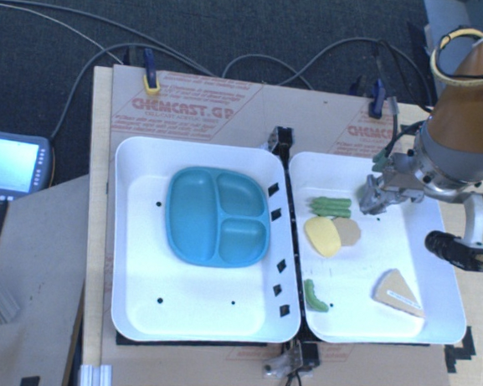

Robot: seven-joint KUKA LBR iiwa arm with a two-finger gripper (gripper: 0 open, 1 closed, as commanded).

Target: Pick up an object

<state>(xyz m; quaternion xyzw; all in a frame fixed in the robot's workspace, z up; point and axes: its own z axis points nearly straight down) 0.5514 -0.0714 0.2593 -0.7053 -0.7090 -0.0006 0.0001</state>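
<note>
A: Camera view, operator: you see the gripper [374, 199] low over the right bin [444, 273], near its far edge.

B: Open or shut?

A: You cannot tell. Just beside it lie green beans [330, 207]; a yellow piece [322, 236] touches a tan disc [348, 232]. The left bin [136, 246] holds a blue tray [219, 218].

The robot arm [472, 107] is thick and rounded, with an orange-brown band at the top ringed by a thin yellow cable. Below the band sits a smooth grey collar. A grey metal gripper [376, 195], blocky and blurred, hangs beneath it. A black cylindrical part juts out beside a pale bracket.
</note>
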